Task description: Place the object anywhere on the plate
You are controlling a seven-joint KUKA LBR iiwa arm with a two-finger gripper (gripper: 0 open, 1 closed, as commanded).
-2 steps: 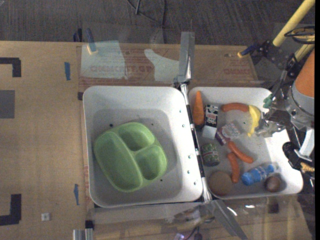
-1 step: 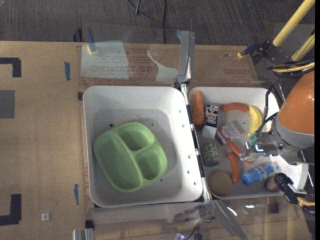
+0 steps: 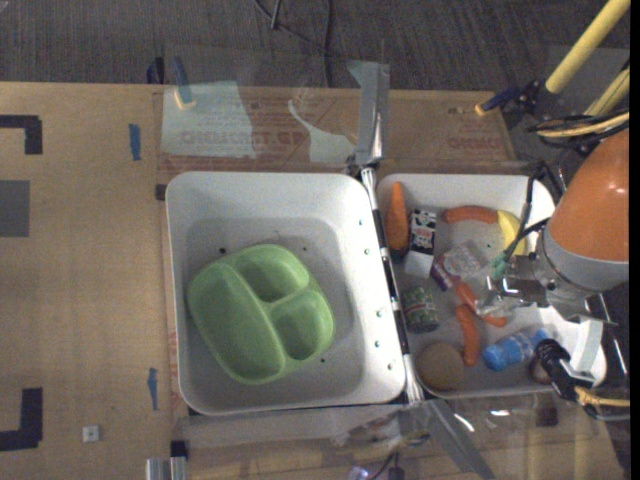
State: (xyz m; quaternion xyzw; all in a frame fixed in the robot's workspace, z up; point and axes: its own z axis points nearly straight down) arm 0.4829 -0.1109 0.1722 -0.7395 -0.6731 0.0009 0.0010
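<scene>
A green plate (image 3: 262,311) with three compartments lies in the left bin (image 3: 200,203) with nothing on it. My gripper (image 3: 499,295) hangs low over the middle of the right bin (image 3: 480,185), above a clear-wrapped purple packet (image 3: 452,263) and an orange carrot-like piece (image 3: 468,332). The grey arm with its orange band (image 3: 598,213) comes in from the right and hides part of that bin. No object can be seen between the gripper's tips.
The right bin also holds an orange carrot (image 3: 397,218), a small black-and-white carton (image 3: 424,230), an orange sausage (image 3: 470,213), a yellow banana (image 3: 510,230), a green can (image 3: 421,308), a brown round item (image 3: 440,365) and a blue bottle (image 3: 514,350). The bins' walls meet between them.
</scene>
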